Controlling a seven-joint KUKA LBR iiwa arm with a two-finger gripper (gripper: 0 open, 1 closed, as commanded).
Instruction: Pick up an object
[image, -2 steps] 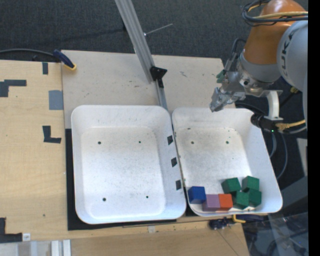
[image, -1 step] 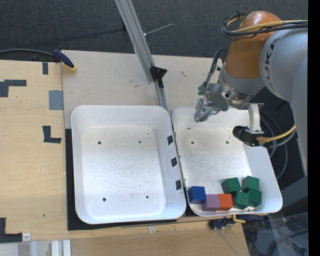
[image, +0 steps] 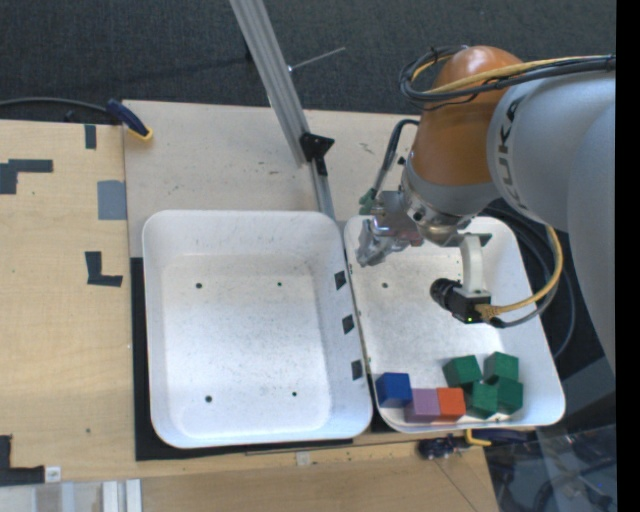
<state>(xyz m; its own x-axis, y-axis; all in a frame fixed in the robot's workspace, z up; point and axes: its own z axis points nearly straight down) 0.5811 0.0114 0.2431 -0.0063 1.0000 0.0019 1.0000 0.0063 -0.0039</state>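
Observation:
Several small blocks lie along the near edge of the right bin (image: 400, 310): a blue block (image: 393, 388), a purple block (image: 426, 403), an orange block (image: 451, 402) and several green blocks (image: 487, 381) clustered at the near right corner. My gripper (image: 377, 240) hangs over the far left part of the right bin, close to the wall between the bins and well away from the blocks. Nothing shows between its fingers.
The left bin (image: 240, 320) sits beside the right one. A slanted metal pole (image: 285, 90) runs from the top down to the bins' shared far corner. Cables and a black fitting (image: 455, 296) hang off the wrist over the right bin.

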